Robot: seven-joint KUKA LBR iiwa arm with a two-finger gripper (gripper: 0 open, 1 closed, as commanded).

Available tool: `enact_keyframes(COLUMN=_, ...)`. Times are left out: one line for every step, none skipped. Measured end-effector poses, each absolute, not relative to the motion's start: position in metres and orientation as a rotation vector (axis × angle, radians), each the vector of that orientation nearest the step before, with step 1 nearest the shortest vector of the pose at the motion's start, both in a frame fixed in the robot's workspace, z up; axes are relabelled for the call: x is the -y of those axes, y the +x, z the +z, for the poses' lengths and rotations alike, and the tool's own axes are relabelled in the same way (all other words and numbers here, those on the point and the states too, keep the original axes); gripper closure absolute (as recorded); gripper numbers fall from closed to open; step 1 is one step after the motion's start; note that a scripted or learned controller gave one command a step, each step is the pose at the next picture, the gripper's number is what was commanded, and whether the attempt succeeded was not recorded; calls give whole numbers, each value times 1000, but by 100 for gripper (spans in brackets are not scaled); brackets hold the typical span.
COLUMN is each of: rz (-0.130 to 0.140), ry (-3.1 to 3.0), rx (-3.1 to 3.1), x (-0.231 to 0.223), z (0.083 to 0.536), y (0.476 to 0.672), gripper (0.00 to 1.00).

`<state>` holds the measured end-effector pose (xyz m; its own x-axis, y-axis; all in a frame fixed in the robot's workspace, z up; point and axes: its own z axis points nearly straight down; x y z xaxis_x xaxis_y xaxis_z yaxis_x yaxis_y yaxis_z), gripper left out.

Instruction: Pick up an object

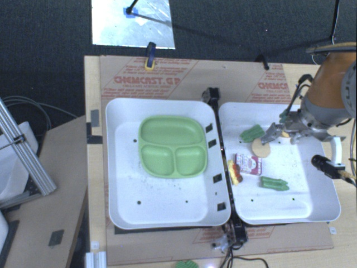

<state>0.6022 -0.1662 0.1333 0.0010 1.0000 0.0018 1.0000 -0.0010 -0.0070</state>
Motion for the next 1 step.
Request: enact_keyframes(rz=-4, ry=-2214, rx=2228, x=163, z=85, y=647, gripper=0)
